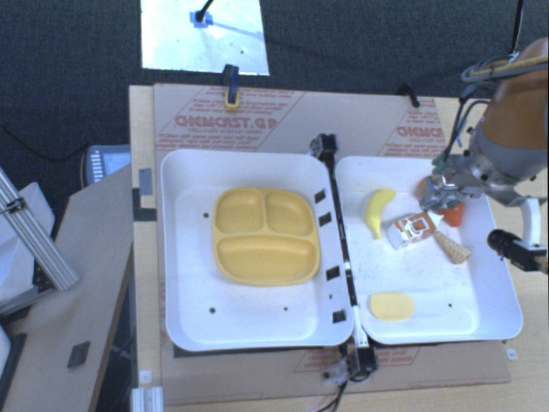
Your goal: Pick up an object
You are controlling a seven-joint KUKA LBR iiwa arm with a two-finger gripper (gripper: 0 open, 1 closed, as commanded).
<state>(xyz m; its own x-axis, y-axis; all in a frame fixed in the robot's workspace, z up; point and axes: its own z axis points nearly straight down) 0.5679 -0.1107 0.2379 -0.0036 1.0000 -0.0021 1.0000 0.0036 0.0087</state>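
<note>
- Dark carpet surrounds the surface [146, 256], which carries a brown sheet of board under two shallow white bins.
- At the far left, a slanted metal rail [34, 239] sits off the surface.
- Inside the left bin [184, 307] lies a yellow divided tray [262, 234], roughly centred.
- A black divider strip [336, 230] runs between the two bins.
- Within the right bin [489, 316], a banana [378, 211] lies near the upper left, and a flat yellow oval piece [391, 305] rests toward the near edge.
- Right of the banana sits a small white and orange packet [413, 228], with a tan cone [452, 247] touching its right side.
- Over the bin's upper right, the claw [442, 191] hangs just beside a small red object [454, 214]; how far open it is I cannot tell, and nothing is seen gripped.
</note>
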